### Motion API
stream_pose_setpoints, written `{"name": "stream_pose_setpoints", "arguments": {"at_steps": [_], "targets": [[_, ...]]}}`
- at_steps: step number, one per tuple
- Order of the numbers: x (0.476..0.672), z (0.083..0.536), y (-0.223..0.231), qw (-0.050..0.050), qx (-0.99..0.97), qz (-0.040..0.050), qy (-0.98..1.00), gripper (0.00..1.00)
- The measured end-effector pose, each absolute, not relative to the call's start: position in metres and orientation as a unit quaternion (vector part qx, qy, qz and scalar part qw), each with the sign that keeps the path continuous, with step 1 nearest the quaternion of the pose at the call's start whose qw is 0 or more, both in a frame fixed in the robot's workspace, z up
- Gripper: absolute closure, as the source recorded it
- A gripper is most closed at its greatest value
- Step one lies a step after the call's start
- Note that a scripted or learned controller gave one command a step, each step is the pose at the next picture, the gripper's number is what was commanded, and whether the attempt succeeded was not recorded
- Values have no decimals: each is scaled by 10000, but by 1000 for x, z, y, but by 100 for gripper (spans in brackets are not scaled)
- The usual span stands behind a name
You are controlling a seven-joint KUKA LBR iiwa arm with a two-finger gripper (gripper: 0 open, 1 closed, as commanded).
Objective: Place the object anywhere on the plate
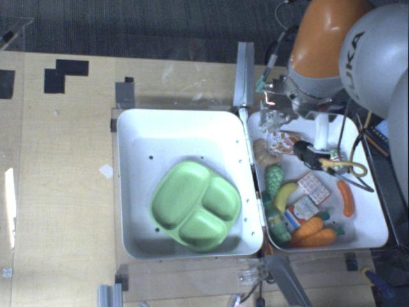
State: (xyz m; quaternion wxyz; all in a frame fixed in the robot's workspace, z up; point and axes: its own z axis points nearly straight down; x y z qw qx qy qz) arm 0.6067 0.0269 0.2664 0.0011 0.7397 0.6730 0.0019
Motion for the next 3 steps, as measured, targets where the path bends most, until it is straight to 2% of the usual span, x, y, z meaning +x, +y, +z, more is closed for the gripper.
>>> {"name": "stream_pose_setpoints", "arguments": {"at_steps": [1, 2, 3], "targets": [[508, 184, 28, 8, 6615, 14, 7500, 100], [490, 216, 95, 15, 5986, 23, 8010, 100], [488, 205, 84, 18, 5684, 24, 8228, 100]]}}
